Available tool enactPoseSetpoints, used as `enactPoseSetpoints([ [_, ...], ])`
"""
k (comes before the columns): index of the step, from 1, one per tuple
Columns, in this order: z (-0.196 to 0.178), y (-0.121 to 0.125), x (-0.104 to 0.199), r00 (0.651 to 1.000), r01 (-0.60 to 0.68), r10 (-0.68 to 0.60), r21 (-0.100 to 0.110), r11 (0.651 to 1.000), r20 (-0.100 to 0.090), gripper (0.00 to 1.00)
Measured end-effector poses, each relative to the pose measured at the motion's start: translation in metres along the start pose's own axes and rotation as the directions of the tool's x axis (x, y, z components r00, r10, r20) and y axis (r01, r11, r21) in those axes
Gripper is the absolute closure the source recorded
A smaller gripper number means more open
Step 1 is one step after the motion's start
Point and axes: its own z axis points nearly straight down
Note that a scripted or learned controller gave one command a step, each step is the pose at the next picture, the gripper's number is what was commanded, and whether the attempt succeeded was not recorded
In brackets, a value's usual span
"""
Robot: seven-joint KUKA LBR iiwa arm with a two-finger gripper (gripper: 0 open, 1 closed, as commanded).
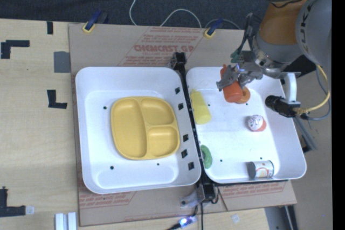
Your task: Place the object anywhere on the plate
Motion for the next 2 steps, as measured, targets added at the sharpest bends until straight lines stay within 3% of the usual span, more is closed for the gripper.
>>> enactPoseSetpoints([
  [2, 0.021, -0.033, 0.093, 1.0, -0.001, 0.001, 0.003, 1.0, 0.002, 1.0],
])
